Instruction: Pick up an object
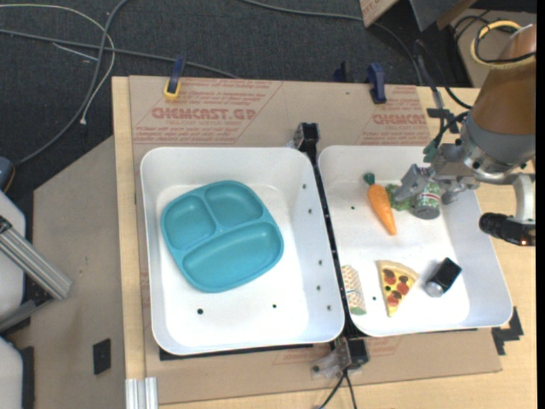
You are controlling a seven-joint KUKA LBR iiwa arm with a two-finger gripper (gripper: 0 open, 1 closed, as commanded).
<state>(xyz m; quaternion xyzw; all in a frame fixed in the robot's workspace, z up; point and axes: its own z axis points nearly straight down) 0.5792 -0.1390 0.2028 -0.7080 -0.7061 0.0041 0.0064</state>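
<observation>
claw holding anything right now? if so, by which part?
Cannot be told. The claw sits low in the right bin over a small can beside the carrot; no grasp is visible.

**Colours on the bench**

Two white bins (162, 228) below me. In the left one, a teal plate (223, 235) with three sections. In the right one, an orange carrot (382, 209) with a green top, a pizza slice (395, 286) in yellow with red dots, a black block (442, 277), and a can (427, 199) in silver with green and red on its label. My arm (507, 100) shows orange over grey. The board (213, 109) beneath is tan with red lettering, and two blue clamps (176, 75) grip its edge.
</observation>
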